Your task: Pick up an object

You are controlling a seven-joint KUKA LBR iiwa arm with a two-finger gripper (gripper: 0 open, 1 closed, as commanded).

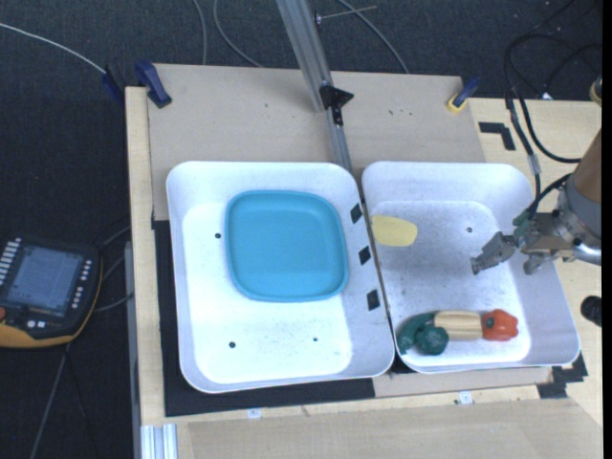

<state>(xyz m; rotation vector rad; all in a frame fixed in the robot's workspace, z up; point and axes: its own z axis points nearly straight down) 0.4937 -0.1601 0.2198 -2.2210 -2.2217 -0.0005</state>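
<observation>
In the right bin (pixel 535 194), a pale yellow flat piece (pixel 394 230) lies near the left wall. Along the bin's front edge sit a dark green lump (pixel 424 338), a tan wooden cylinder (pixel 458 325) and a red toy (pixel 499 325), touching in a row. My gripper (pixel 510 259) hangs over the right part of this bin, above and behind the red toy. Its fingers are spread open with nothing between them.
A square blue plate (pixel 287 245) fills the middle of the left bin (pixel 191 285). A metal pole (pixel 306 36) slants down to the gap between the bins. Cables lie on the dark floor behind, and a handheld pendant (pixel 43 290) rests at far left.
</observation>
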